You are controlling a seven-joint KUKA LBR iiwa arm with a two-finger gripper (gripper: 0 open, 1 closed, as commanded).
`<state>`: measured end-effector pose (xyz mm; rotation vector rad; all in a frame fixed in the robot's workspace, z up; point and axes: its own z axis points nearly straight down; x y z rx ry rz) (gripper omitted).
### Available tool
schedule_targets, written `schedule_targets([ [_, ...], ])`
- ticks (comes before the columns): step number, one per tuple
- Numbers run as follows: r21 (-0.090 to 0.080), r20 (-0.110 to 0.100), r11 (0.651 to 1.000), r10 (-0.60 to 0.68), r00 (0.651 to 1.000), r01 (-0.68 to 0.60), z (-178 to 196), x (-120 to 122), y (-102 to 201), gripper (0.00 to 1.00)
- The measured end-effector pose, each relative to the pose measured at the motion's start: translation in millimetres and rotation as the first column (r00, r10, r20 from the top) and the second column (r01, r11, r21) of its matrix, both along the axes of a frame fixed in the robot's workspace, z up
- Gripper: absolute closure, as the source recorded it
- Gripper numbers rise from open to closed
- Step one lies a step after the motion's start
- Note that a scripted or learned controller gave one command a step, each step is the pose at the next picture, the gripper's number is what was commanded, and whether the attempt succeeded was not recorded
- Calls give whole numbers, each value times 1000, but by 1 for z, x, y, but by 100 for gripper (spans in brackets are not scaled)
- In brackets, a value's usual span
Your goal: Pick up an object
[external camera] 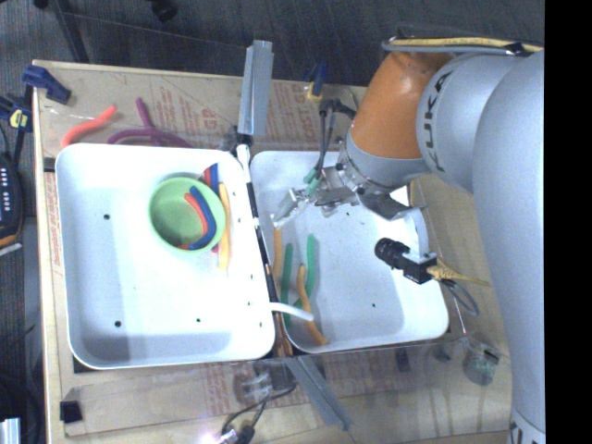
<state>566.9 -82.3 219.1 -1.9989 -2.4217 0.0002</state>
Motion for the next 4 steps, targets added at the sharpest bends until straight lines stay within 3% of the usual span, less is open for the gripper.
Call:
schedule_targets([
  [1, -1, -4, 997, -80, 997, 80, -66, -14, -27, 0],
  [2, -4, 5, 1000, -17, 1000, 17, -126, -21, -40, 0],
  [3, 0, 4, 1000, -11, 1000, 11, -114, -19, -38, 100],
  [4, 0, 1, 1000, -21, 1000, 21, 27, 68, -21, 100],
])
